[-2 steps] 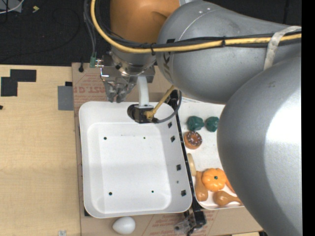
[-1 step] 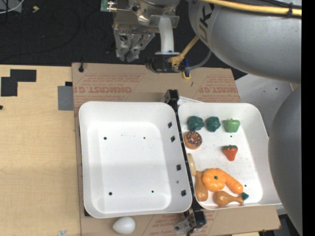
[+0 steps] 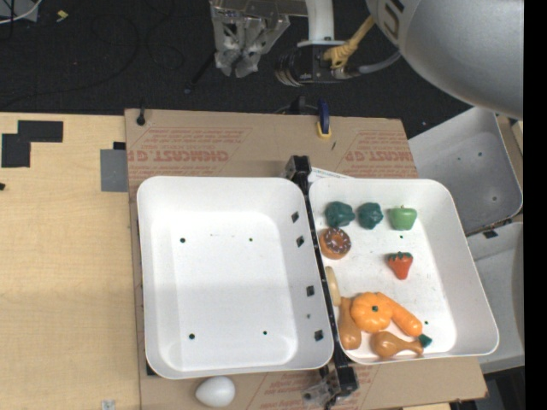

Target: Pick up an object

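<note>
The right bin (image 3: 461, 246) holds several toy foods. Two dark teal pieces (image 3: 339, 213) (image 3: 370, 215) and a green pepper (image 3: 402, 219) lie along its far side. A brown donut (image 3: 334, 243) sits by the divider, with a red strawberry (image 3: 400, 265) to its right. An orange pumpkin (image 3: 373, 311), a carrot (image 3: 403, 319), a tan pear-shaped piece (image 3: 393, 345) and a pale long piece (image 3: 348, 325) crowd the near corner. My gripper (image 3: 244, 43) hangs high at the back, above the dark floor beyond the bins, far from every object.
The left bin (image 3: 162, 229) is white with a few small dark dots. A white egg (image 3: 215, 391) lies on the cardboard in front of it. The grey arm (image 3: 453, 32) spans the upper right. A blue clip (image 3: 324, 118) stands on the cardboard's far edge.
</note>
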